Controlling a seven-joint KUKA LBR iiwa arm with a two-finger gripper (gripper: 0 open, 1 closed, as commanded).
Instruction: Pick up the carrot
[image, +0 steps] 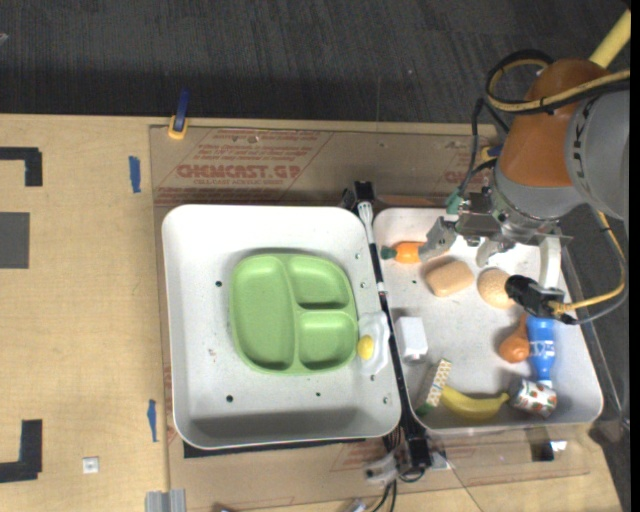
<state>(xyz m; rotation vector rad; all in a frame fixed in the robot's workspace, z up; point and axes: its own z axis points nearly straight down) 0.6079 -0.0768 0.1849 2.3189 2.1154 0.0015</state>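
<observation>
The carrot (405, 252), small and orange with a green end, lies in the right bin (590, 395) near its upper left corner, close to the divider between the bins. My gripper (494, 250) hangs over the upper part of the same bin, to the right of the carrot. Its fingers are spread apart; the left fingertip (437, 238) is a short way from the carrot, not touching it. No object is gripped between the fingers.
A tan bread piece (448, 276) and a round bun (492, 288) lie just below the gripper. Farther down are an orange (514, 347), a blue bottle (541, 345), a banana (470, 402), a can (536, 397) and a white box (410, 336). The left bin (200, 400) holds a green divided tray (295, 310).
</observation>
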